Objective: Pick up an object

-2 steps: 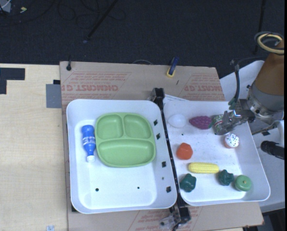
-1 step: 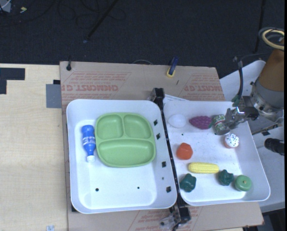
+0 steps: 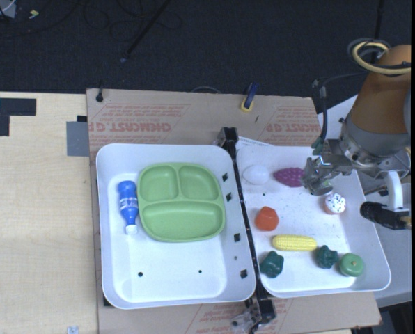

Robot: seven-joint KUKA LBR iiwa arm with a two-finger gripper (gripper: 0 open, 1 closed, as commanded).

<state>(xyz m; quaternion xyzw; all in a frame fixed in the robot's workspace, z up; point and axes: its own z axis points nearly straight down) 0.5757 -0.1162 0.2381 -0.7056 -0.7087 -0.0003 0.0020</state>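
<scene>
Two white bins sit side by side on a cardboard-covered tabletop (image 3: 40,207), and over the upper right of the right bin (image 3: 374,273) hangs the arm's gripper (image 3: 317,179); whether its jaws are open or closed cannot be told from this angle, and nothing can be made out between them. Just left of the gripper, touching or nearly so, lies a purple toy (image 3: 288,176) on the bin floor. A small white ball with dark dots (image 3: 335,203) rests just below and right of the gripper. Farther left, near the bin's upper left corner, is a white rounded object (image 3: 256,175). An orange-red toy (image 3: 267,218) sits at mid-bin, with a yellow corn cob (image 3: 294,242) lying flat below it. Along the lower edge are a dark green toy (image 3: 271,264), a second dark green toy (image 3: 326,257) and a light green round toy (image 3: 351,264). In the left bin (image 3: 124,284), a green divided plate (image 3: 180,202) lies in the upper half, with a blue bottle (image 3: 128,205) on its side just left of it. The grey arm with its orange band (image 3: 385,92) enters from the frame's right.
</scene>
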